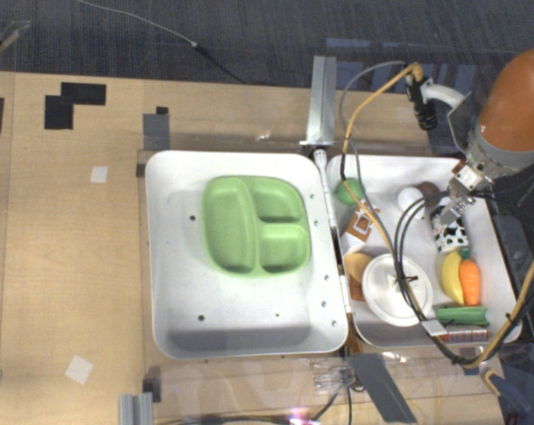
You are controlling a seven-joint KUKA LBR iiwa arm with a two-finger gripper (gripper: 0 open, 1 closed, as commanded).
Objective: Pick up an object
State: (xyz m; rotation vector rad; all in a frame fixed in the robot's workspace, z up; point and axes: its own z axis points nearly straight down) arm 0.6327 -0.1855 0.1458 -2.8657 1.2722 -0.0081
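Two shallow white plastic bins side by side on a pale wooden desk [63,264]. In the left bin [174,326], a green three-compartment plastic tray [253,224], near centre. In the right bin [492,228], a crowd of small things: black-and-white spotted cow-like toy [450,234] at about 2 o'clock, yellow banana [452,277] touching an orange carrot [469,282] at 3 o'clock, round white lid or bowl [393,289] at 6 o'clock under looping black cable, green ball [350,192] at 10 o'clock, partly hidden. Claw [451,204] low over the bin's upper right, just above the spotted toy; open or closed, cannot tell. Grey arm with orange band [519,104] cut off at the right edge.
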